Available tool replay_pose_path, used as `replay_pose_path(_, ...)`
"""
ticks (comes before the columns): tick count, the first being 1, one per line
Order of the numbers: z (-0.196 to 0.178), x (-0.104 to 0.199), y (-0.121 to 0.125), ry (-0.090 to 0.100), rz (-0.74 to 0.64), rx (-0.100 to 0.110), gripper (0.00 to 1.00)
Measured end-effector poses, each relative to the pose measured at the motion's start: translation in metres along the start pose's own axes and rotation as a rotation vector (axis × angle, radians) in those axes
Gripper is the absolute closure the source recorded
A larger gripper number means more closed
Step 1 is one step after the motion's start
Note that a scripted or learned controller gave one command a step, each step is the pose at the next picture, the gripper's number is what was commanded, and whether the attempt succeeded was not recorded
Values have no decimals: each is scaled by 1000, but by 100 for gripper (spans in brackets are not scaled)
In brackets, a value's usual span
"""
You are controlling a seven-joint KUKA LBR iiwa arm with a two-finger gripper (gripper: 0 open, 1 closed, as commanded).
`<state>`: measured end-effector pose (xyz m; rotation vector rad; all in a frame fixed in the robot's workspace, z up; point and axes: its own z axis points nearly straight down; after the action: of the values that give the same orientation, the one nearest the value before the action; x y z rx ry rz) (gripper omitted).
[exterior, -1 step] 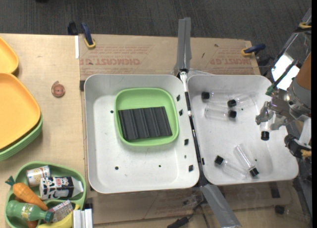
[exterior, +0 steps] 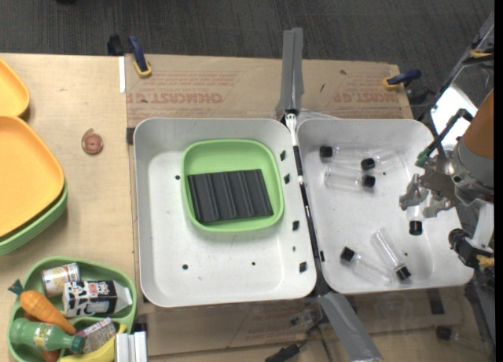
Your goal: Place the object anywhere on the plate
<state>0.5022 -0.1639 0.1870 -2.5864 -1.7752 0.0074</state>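
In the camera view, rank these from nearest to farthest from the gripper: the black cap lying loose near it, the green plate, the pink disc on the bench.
1. Black cap, right bin, just below the gripper.
2. Green plate, left bin.
3. Pink disc, bench, far left.

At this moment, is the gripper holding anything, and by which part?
Cannot be told. The gripper hangs over the right bin near a vial, but no vial shows between its fingers.
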Motion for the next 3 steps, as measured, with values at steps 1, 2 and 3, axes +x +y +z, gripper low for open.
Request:
replay_pose_path(1,11,5,-29,0,-103,-2,100)
replay_pose_path(2,-1,30,-38,0,-399,-4,100)
replay_pose_path(3,9,50,-45,-1,-668,-5,100)
